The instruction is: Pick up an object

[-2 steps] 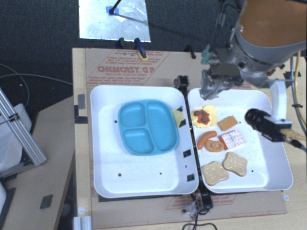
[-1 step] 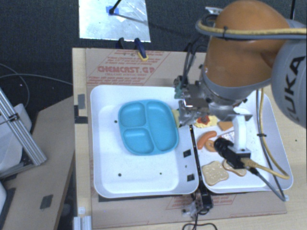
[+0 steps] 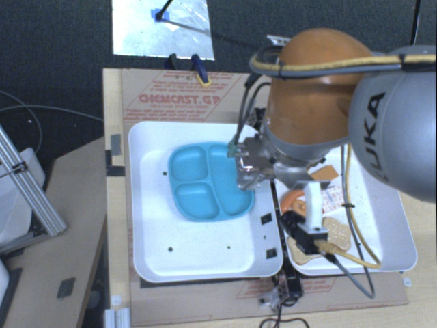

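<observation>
One candidate object is within reach: a blue divided tray [image 3: 205,182], three compartments, lying flat in the left bin [image 3: 153,251]. The pincer [image 3: 247,173] is positioned at the tray's right edge, low over the bin, near the wall shared with the right bin [image 3: 403,248]. Whether the pincer is spread or closed cannot be told; the fingertips are masked by the wrist housing and blur. No object is seen between them, so no hold is claimed.

Risks as judged from this pose:

- A thin, shallow rim is offered by the tray. If the rim is only clipped, the tray is likely to be tilted and dropped on lift.
- The tray is wide and would be held off-centre at one edge, so rotation and slip out of the grip are to be expected.
- If the descent is set too deep, the tray could be pinned against the bin floor, or shoved left instead of gripped.
- The central wall is close to the wrist; contact there could shift both bins on the surface [image 3: 82,183].
- Loose cables [image 3: 355,244] are draped over the right bin, above the orange and patterned items [image 3: 328,200]; these could be snagged or dragged on retraction.

Those right-bin items are mostly hidden by the arm [image 3: 389,121], so their identity cannot be told.
</observation>
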`<control>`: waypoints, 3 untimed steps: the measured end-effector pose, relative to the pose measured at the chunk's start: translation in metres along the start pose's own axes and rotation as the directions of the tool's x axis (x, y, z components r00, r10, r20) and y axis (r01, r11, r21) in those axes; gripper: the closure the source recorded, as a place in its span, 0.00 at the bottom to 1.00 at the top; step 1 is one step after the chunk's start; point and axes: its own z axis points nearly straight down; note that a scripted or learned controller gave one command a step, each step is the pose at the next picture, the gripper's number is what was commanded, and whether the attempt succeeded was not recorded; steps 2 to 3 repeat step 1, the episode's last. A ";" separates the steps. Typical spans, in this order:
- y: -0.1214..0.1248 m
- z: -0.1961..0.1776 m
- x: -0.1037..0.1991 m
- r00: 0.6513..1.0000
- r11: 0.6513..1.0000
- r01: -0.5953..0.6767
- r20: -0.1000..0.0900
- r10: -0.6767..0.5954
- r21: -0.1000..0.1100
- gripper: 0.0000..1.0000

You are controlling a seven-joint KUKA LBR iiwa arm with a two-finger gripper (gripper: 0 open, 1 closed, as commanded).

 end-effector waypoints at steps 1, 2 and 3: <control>0.003 0.152 0.001 1.000 1.000 -0.004 0.003 0.004 0.010 1.00; 0.003 0.152 0.001 1.000 1.000 -0.004 0.003 0.004 0.010 1.00; 0.003 0.152 0.001 1.000 1.000 -0.004 0.003 0.004 0.010 1.00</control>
